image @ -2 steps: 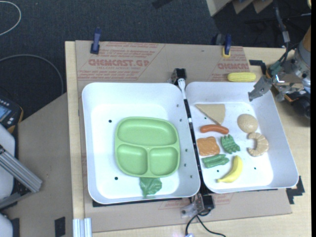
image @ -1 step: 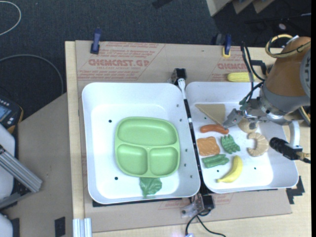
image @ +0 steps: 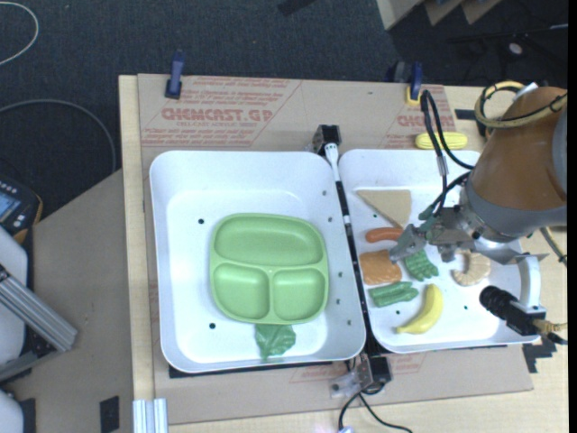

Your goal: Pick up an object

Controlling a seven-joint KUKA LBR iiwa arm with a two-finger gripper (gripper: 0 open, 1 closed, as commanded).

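Hand low in right bin, finger state hidden from where I stand, hovering over green toy crowded by orange piece, sausage, banana; likely risk: nudging neighbours, grabbing nothing.

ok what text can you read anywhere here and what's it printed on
"CHEMCAST G.P" in red print on the brown board behind the left bin.
Smaller red lines above and below that word: too small to read.
More red print on the board behind the right bin, near the clamp: blurred and partly covered, not readable.
No readable text on the green tray, the toy food or the arm.
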